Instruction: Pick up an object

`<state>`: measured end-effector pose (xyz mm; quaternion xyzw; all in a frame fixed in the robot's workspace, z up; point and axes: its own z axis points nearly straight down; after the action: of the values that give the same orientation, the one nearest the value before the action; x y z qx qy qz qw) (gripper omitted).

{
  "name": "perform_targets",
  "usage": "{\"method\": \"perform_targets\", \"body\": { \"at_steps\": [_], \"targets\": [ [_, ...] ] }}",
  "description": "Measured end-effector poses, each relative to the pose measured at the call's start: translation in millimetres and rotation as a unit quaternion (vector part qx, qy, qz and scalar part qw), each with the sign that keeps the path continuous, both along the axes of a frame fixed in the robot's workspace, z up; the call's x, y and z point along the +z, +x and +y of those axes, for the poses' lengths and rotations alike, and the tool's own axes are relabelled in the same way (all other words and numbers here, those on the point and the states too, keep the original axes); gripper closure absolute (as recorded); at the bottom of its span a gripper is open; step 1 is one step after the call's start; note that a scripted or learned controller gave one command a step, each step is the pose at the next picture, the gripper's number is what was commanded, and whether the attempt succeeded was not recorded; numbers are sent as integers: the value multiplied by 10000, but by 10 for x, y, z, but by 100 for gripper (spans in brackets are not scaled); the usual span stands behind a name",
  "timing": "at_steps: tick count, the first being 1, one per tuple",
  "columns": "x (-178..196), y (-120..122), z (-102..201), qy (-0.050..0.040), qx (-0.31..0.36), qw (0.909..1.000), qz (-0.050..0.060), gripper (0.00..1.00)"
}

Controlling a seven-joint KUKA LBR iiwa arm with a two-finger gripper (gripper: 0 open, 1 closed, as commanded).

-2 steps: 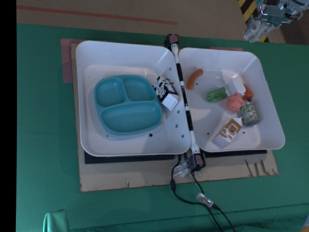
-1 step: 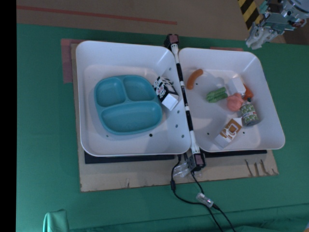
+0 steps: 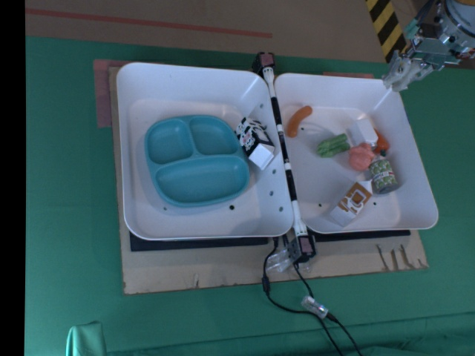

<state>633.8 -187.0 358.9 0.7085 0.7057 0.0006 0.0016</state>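
Diagonally, the sausage (image 3: 299, 120) points up-right; whether the tool (image 3: 397, 76) is open, unclear.

Green cloth (image 3: 67, 221) covers the bench; beyond, brown floor (image 3: 185, 6) with hazard-striped tape (image 3: 382, 10).

A single camera hangs above the bench and looks down at a slant, far enough back to take in both white bins: the left bin (image 3: 148, 221) and the right bin (image 3: 415, 199) (side by side). Green cloth (image 3: 67, 199) surrounds them, brown floor lies beyond, and the arm enters from the upper right.
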Motion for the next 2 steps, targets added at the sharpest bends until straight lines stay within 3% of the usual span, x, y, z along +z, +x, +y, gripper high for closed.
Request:
{"method": "perform_targets", "body": {
  "at_steps": [1, 2],
  "targets": [
    [-49, -86, 142, 0, 5, 10000, -1, 100],
    [-51, -488, 212, 2, 3, 10000, 0, 100]
  ]
}}
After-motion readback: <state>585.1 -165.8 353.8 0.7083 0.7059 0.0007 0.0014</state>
